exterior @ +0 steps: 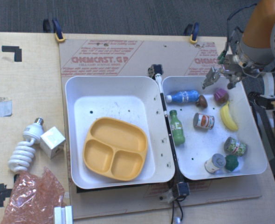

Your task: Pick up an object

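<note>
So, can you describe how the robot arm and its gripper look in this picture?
The arm has a rounded orange band above grey and silver wrist parts. Dark cables loop beside it on its left. The gripper is a small metallic grey piece with two thin fingers pointing downward. I can read no markings on it.

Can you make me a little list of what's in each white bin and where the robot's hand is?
left bin: one yellow divided tray
right bin: blue bottle, green bottle, banana, purple toy, small brown thing, red-label can, two more cans, dark green lump
gripper: over the right bin's far edge, jaws spread, holding nothing
</note>
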Action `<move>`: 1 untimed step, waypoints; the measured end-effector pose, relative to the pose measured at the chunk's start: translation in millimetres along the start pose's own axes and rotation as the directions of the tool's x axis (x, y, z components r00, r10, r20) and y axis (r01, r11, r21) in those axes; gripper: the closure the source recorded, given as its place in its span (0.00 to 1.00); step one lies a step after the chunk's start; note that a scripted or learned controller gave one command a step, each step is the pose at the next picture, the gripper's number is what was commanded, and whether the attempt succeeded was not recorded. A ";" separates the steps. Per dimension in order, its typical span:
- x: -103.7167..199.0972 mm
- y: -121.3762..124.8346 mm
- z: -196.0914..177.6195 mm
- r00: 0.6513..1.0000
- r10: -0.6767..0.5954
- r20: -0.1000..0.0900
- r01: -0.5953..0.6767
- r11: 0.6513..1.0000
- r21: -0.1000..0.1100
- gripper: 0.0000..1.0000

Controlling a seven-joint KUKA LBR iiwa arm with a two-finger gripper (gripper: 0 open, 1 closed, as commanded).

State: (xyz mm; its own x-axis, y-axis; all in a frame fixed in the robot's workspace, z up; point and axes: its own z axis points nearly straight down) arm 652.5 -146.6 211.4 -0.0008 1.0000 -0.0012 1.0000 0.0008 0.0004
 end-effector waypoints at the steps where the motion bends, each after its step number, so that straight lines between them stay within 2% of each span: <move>1: -21.5 9.3 96.9 1.000 -0.004 -0.001 0.004 1.000 -0.008 0.00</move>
State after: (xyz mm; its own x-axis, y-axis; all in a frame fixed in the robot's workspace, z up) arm 661.9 -168.3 114.5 -0.0046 1.0000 -0.0004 1.0000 0.0046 0.0080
